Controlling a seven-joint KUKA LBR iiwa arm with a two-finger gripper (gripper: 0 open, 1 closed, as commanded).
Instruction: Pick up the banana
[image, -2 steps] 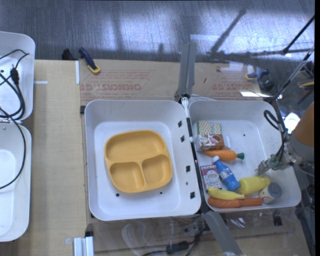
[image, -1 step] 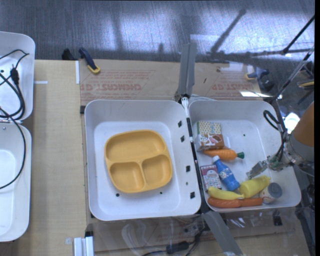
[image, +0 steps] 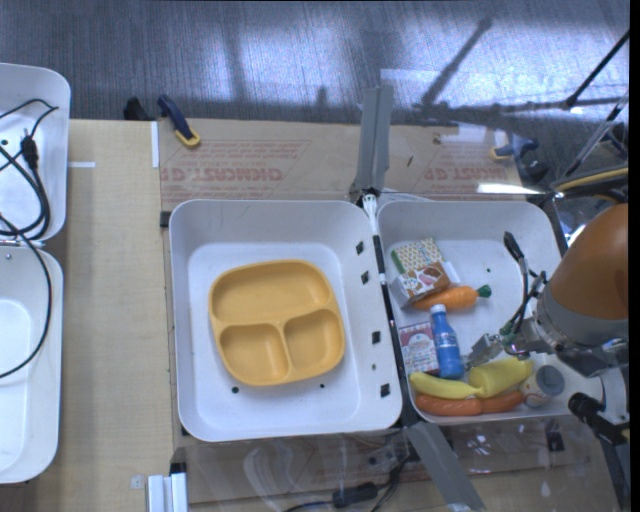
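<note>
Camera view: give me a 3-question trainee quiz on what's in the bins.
1. True or false: the yellow divided tray lies in the right bin.
2. What touches the banana's lower edge? A) hot dog B) carrot C) snack box
3. Fill in: the blue bottle's cap is ____.

Key: 1 false, it lies in the left bin. 2 A, the hot dog. 3 white.

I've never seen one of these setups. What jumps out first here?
A big yellow divided tray sits in the left bin. In the right bin, a cluster of toy food: a carrot, a blue bottle, a banana. The gripper is just above the banana.
</note>
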